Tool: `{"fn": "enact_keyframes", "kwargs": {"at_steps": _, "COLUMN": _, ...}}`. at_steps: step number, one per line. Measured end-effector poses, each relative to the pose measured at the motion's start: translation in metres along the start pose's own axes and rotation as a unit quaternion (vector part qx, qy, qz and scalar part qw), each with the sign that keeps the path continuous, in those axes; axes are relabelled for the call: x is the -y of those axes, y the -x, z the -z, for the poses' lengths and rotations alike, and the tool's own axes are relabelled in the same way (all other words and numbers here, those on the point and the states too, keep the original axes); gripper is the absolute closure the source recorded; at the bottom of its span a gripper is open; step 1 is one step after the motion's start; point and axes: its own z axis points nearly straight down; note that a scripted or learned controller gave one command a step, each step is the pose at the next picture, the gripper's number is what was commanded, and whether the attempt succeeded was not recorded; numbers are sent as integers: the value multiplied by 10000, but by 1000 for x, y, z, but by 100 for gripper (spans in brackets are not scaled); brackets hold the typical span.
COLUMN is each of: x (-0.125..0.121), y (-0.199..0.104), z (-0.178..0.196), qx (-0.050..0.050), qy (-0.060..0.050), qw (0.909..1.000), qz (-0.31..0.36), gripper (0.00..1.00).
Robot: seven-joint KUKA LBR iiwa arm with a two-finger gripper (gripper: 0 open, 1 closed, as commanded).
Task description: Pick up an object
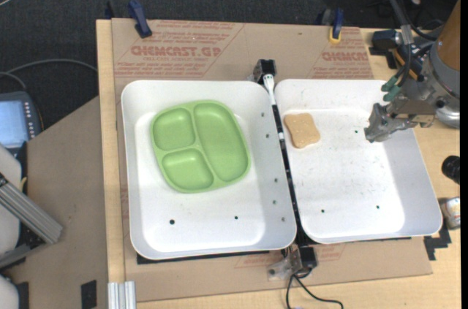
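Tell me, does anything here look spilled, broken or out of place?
Nothing stands out. The green divided plate lies flat, slightly turned, in the left bin; a tan slice lies in the right bin, apart from the gripper.

A green three-compartment plastic tray [199, 147] lies in the left white bin [139, 212]; a tan flat sponge-like slab [301, 130] lies in the right white bin [409, 212], near its left edge.
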Motion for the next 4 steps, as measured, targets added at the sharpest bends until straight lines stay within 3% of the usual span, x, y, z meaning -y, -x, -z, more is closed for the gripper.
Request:
{"fn": "enact_keyframes", "kwargs": {"at_steps": 1, "x": -5, "y": -38, "z": 187, "qx": 4, "qy": 174, "qw": 9998, "qz": 26, "gripper": 100}}
{"fn": "enact_keyframes", "kwargs": {"at_steps": 2, "x": 2, "y": -51, "z": 76, "qx": 7, "qy": 2, "qw": 10000, "qz": -1, "gripper": 100}}
{"fn": "enact_keyframes", "kwargs": {"at_steps": 3, "x": 2, "y": -164, "z": 60, "qx": 1, "qy": 38, "qw": 10000, "qz": 63, "gripper": 100}}
{"fn": "enact_keyframes", "kwargs": {"at_steps": 4, "x": 1, "y": -232, "z": 68, "qx": -5, "qy": 73, "qw": 10000, "qz": 43, "gripper": 100}}
